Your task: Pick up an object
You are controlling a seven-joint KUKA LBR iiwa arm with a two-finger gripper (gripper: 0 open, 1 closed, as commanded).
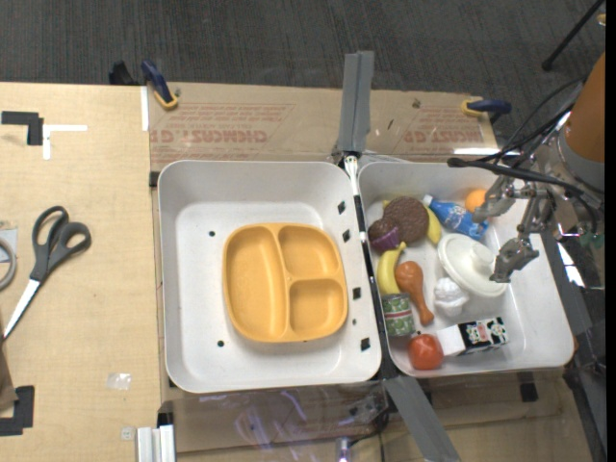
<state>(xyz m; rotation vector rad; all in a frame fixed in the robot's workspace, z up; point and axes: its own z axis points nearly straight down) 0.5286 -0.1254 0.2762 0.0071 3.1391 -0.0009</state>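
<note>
The right bin (pixel 539 340) holds several toy items: a brown round piece (pixel 410 217), a purple fruit (pixel 385 233), a banana (pixel 388 270), a drumstick (pixel 415 287), a green can (pixel 397 317), a red tomato (pixel 425 352), a black-and-white carton (pixel 481 335), a white bowl (pixel 468 262), a blue bottle (pixel 456 218) and an orange ball (pixel 475 200). My gripper (pixel 501 234) hangs over the bin's right side, just right of the white bowl. It is open, with nothing between its fingers.
The left bin (pixel 192 354) holds a yellow divided plate (pixel 286 282). Scissors (pixel 46 250) lie on the wooden bench to the far left. Cardboard (pixel 250 128) lies behind the bins, with a grey divider (pixel 355 104) between them. Cables hang at the right.
</note>
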